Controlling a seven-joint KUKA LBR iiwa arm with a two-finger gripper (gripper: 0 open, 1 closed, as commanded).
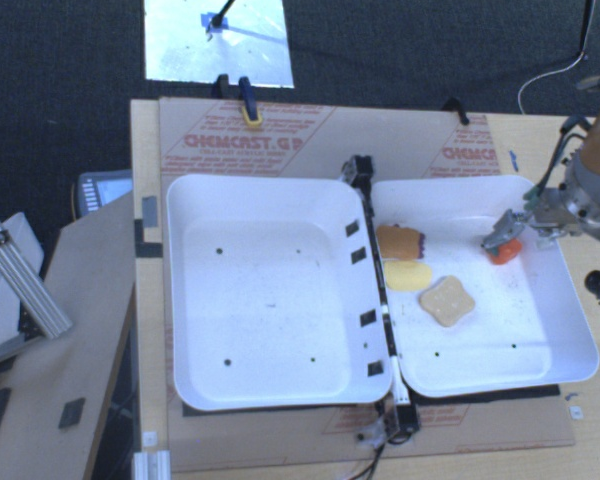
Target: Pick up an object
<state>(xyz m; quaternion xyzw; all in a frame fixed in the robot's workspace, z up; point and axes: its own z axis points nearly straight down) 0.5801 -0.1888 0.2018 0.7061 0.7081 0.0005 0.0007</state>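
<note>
My gripper (504, 236) hangs low over the right bin (565, 363), right above a small orange-red object (506, 253) — touching or just over it; its grip I cannot tell. Well left lie a brown bun-like piece (400, 241), a yellow oval (408, 276), a tan lobed cookie shape (447, 301) — all smooth, toy-like.

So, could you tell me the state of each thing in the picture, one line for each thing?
Pincer: low over the right bin, right at the orange piece; grip unclear.
Orange piece: lying on the right bin's floor, partly under the pincer.
Brown and purple piece: lying by the divider, touching the yellow piece.
Yellow piece: lying flat.
Tan piece: lying flat, apart from the arm.
Right bin: holds four pieces.
Left bin: sitting flat.
</note>
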